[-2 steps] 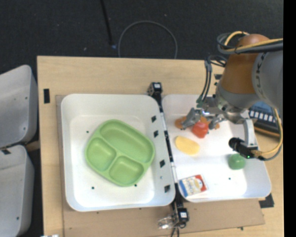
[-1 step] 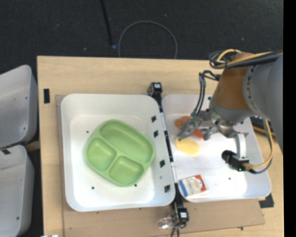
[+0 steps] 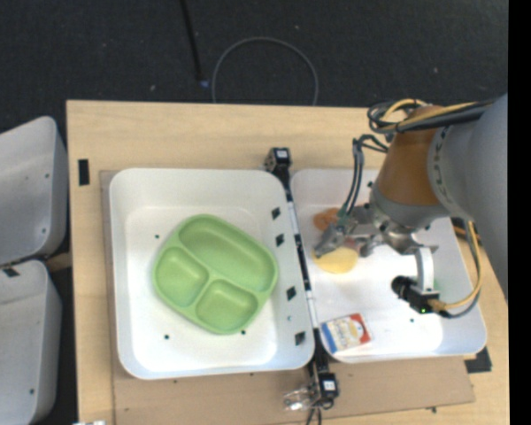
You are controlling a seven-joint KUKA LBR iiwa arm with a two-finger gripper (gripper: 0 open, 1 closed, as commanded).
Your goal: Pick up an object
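Observation:
In the right bin (image 3: 451, 335) lie a pale yellow rounded object (image 3: 338, 262), an orange object (image 3: 327, 219) partly hidden behind the gripper, and a small white packet with red and blue print (image 3: 346, 332) near the front left corner. My gripper (image 3: 339, 238) hangs low over the bin's left side, between the orange object and the yellow one, right at the yellow one's upper edge. Nothing can be made out between its tips. The grey arm with its orange band (image 3: 411, 168) comes in from the right.
The left bin (image 3: 128, 326) holds a green divided plate (image 3: 215, 273). A divider with black clips (image 3: 294, 255) separates the two bins. A black cable unit (image 3: 414, 292) hangs off the wrist over the right bin. Grey chairs (image 3: 18, 202) stand at the left.

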